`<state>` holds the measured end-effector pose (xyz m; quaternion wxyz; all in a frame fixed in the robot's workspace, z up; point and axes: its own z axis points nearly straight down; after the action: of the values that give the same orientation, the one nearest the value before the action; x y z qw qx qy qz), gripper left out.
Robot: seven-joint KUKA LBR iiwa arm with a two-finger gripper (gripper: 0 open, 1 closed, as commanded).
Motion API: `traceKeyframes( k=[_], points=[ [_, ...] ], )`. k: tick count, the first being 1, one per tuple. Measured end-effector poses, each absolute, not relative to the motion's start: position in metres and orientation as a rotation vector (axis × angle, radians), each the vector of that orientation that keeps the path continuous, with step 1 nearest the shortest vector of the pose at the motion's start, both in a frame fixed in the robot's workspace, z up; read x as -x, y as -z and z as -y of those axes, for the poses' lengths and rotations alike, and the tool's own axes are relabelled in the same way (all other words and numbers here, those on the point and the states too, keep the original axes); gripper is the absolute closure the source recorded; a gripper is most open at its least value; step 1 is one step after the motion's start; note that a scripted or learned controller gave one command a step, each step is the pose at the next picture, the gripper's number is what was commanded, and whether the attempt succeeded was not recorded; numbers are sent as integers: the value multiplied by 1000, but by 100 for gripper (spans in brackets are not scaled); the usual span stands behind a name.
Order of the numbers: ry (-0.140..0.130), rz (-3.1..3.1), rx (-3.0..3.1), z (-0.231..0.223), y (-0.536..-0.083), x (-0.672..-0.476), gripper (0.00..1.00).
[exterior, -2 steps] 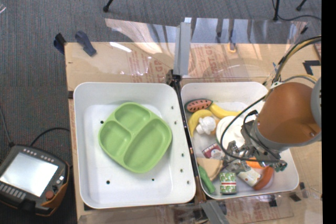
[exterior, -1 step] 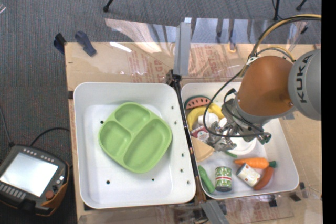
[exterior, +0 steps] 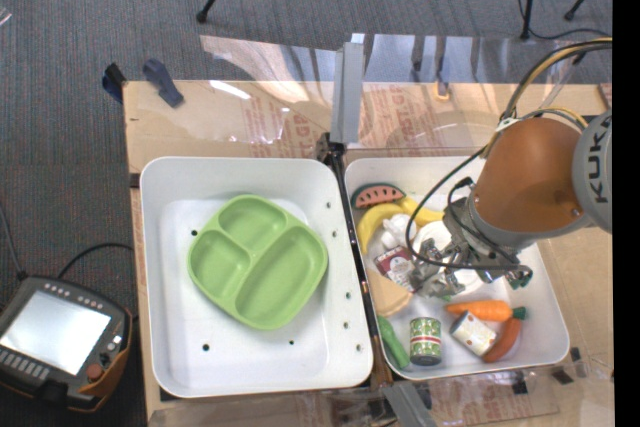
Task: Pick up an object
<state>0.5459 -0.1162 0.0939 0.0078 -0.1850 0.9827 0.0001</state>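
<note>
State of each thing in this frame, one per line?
Green plate: upright, in left bin.
Can: standing, in right bin.
Carrot: lying flat.
Banana: lying by the watermelon slice.
Gripper: low over the pile.

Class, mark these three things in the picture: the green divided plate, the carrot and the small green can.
green divided plate point(exterior: 258, 261), camera view, on the ridge between its compartments.
carrot point(exterior: 483, 310), camera view, on the middle of its orange body.
small green can point(exterior: 426, 341), camera view, on its labelled side.
</note>
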Motion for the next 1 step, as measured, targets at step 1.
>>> traceKeyframes(
  k=[1],
  points=[
    [-2,-3081,529,119,-94,-544,0]
  ],
)
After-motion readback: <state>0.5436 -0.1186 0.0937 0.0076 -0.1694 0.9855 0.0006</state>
